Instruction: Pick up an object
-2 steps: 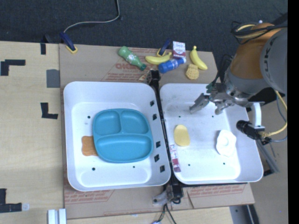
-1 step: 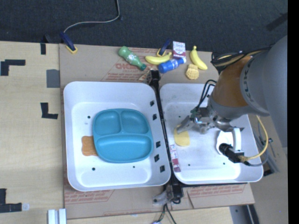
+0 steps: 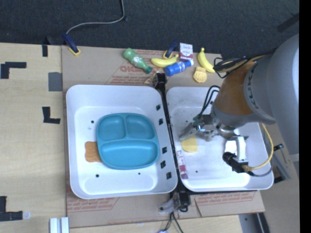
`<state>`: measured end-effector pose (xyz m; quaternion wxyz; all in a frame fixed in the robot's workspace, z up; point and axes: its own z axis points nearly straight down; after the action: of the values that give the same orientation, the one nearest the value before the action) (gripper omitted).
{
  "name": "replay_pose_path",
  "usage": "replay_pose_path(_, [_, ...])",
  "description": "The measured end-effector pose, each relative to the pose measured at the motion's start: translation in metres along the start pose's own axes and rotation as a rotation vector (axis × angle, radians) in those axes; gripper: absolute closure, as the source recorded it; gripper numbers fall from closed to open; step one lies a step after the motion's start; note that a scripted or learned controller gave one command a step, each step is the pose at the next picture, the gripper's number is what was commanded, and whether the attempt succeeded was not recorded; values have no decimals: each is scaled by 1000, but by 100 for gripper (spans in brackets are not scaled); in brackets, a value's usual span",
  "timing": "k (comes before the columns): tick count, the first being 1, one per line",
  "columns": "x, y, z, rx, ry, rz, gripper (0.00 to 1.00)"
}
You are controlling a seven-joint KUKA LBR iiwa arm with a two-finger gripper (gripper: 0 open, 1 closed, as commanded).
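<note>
**Robot lab bench**

Looks like a robotics test setup: two white bins point(image 3: 80, 178) clamped side by side on cardboard sheeting point(image 3: 97, 64), black tape markers point(image 3: 12, 68) on the bench, loose cable point(image 3: 104, 21), toy plastic food point(image 3: 165, 61) heaped behind.

A brown cardboard-covered bench point(image 3: 97, 74) carries two shallow white bins side by side, the left bin point(image 3: 77, 144) and the right bin point(image 3: 218, 183), their inner walls touching along a dark divider. Behind the bins, along the far edge of the cardboard, lies a loose cluster of small things: a green bottle point(image 3: 136, 60), a yellow banana point(image 3: 164, 61), a blue item point(image 3: 175, 69), a small pink-and-white carton point(image 3: 186, 51), a second banana point(image 3: 204, 61) and a yellow corn-like piece point(image 3: 199, 74). To the left, lighter wood point(image 3: 29, 144) bears black tape marks
</note>
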<state>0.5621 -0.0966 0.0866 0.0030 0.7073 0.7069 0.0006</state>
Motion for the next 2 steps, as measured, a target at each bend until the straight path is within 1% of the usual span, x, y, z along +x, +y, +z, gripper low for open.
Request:
replay_pose_path(1, [-5, -15, 0, -2, 1, -2, 0])
replay_pose_path(2, [0, 56, 1, 0, 1, -2, 0])
